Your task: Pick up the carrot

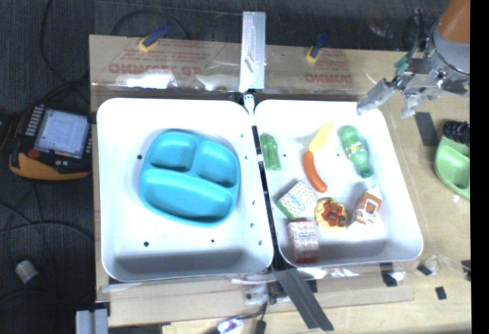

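Carrot (314, 171), orange, slanted at centre of right bin (405, 195), between yellow piece (322, 136) and small box (296, 199). Likely light, stiff, smooth toy; best pinched across mid-length. Gripper (391, 93) at upper right, fingers apparently spread, empty.
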Motion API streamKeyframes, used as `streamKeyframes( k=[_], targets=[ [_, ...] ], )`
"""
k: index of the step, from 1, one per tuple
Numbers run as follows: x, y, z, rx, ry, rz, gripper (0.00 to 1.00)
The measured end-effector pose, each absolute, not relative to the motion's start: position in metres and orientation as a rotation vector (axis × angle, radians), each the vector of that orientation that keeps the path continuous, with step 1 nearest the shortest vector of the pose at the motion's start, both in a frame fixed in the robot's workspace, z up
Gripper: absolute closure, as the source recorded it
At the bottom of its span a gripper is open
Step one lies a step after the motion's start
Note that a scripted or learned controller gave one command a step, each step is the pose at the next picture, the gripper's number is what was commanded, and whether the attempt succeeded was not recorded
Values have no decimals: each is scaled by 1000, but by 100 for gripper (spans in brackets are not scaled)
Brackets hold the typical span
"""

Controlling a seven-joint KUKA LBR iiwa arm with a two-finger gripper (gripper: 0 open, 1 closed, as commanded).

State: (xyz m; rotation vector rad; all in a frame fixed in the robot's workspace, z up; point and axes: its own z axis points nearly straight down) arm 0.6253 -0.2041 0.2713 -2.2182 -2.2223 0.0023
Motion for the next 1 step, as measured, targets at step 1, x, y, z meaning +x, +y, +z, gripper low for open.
streamKeyframes(
  k=[1],
  targets=[
    [652,-99,157,-2163,-2275,3,0]
  ],
)
